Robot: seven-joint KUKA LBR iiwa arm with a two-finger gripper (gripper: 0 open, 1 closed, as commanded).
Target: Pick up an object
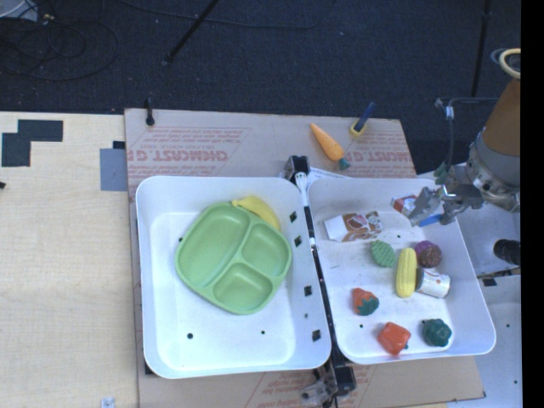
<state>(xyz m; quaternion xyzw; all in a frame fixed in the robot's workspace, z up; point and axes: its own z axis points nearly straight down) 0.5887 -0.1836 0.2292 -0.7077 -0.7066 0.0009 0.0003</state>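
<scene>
The arm (497, 147) is reaching in from the right, and its tool (427, 204) is hanging over the upper right part of the right bin (476, 330). The tool's fingers are blurred and small here, so I cannot tell whether they are standing wide or narrow, and nothing can be made out between them. A small red and blue thing (406, 204) is sitting just beside the tool on its left; whether the two are touching cannot be told.

In the right bin the loose things are lying apart from the tool: a flat card with a printed picture (359, 225) near the upper left, a green bumpy piece (383, 254) below it, a yellow corn cob (407, 271) lying lengthwise just to its right, a dark purple lump (427, 252) beside the cob's top, and a white cup (433, 284) on its side touching the cob. Lower down, a red strawberry (365, 302), an orange-red pepper (393, 337) and a dark green broccoli (437, 333) are resting near the front wall.

The left bin (161, 338) is holding a green divided plate (235, 257), with a yellow banana (258, 210) peeking out from under its upper edge.

On the cardboard sheet (212, 147) behind the bins, a carrot (327, 143) and a blue and yellow tool-like piece (363, 120) are lying on the bench.
</scene>
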